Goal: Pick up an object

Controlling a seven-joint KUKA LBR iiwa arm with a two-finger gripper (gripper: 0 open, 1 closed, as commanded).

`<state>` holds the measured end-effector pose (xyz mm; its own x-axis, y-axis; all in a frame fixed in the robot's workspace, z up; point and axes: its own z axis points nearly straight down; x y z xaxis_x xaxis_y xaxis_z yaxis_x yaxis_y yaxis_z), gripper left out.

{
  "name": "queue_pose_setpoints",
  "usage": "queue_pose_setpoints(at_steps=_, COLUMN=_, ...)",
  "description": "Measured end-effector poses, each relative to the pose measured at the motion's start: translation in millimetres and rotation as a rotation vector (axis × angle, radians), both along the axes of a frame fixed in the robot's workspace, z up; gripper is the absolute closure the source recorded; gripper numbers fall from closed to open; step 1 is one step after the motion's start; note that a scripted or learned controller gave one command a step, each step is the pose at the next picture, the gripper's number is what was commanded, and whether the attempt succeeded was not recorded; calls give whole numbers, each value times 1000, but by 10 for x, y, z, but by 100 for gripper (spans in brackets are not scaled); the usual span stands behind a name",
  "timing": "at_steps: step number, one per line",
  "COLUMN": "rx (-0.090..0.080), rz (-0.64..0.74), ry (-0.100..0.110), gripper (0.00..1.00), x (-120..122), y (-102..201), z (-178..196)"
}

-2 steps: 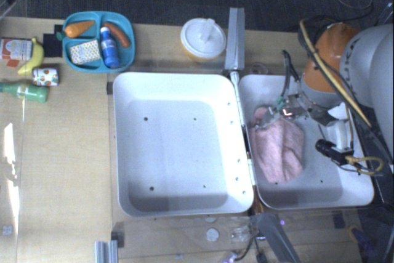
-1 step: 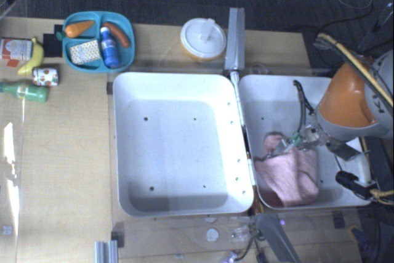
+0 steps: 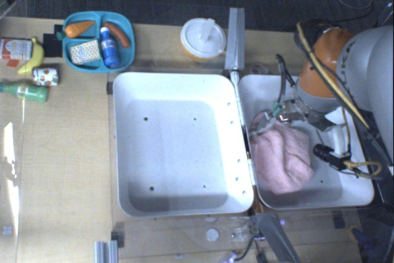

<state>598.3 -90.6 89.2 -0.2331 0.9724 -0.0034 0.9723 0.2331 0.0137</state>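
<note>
Two shallow white plastic bins (image 3: 178, 86); one soft pink crumpled cloth (image 3: 282, 156), directly beneath the two-finger gripper (image 3: 271, 120). Gripper's grasp: cannot tell.

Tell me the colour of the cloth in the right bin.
Pale pink cloth, seen in the camera view.

1. You have two bins side by side on the bench (image 3: 61, 163): the left bin (image 3: 178, 145) and the right bin (image 3: 345, 194), their walls touching.
2. In the right bin a cloth (image 3: 282, 158) lies toward its left wall.
3. The gripper (image 3: 271, 119) sits at the cloth's far edge, the arm (image 3: 357, 64) reaching in from the right.
4. Behind the left bin stands a lidded cup (image 3: 203, 39).
5. Left of the cup lies a divided tray (image 3: 126, 40) holding toy food.
6. Left of the tray, you see a banana (image 3: 34, 57), a can (image 3: 45, 76) and a bottle (image 3: 24, 92).
</note>
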Motion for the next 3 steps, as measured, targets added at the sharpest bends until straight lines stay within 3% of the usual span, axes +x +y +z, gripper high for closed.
queue_pose_setpoints(at_steps=1, rx=-3, rz=1, ry=-9, gripper=100, x=26, y=-6, z=130)
queue_pose_setpoints(at_steps=2, rx=-2, rz=122, ry=6, gripper=100, x=721, y=317, z=1352)
queue_pose_setpoints(at_steps=3, rx=-2, rz=96, ry=9, gripper=100, x=699, y=612, z=1180)
